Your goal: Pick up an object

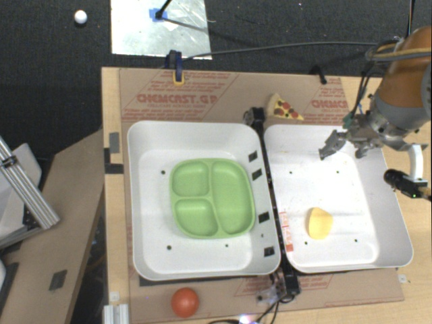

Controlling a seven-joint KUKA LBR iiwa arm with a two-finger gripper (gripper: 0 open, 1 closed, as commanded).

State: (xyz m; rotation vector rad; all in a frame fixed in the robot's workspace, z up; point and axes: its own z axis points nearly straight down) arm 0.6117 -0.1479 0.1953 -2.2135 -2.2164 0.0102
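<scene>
Overhead, the gripper (pixel 344 146) hung with jaws spread wide and holding nothing — the yellow object (pixel 320 223) lay well apart in the right bin (pixel 378 201) — so a centred, straight descent looked wisest.

Pretty bright, even overhead light here; white bins (pixel 202 140) nearly wash out, foil sheet (pixel 160 19) glares, shadows soft, whole shot slightly grainy and soft.
</scene>
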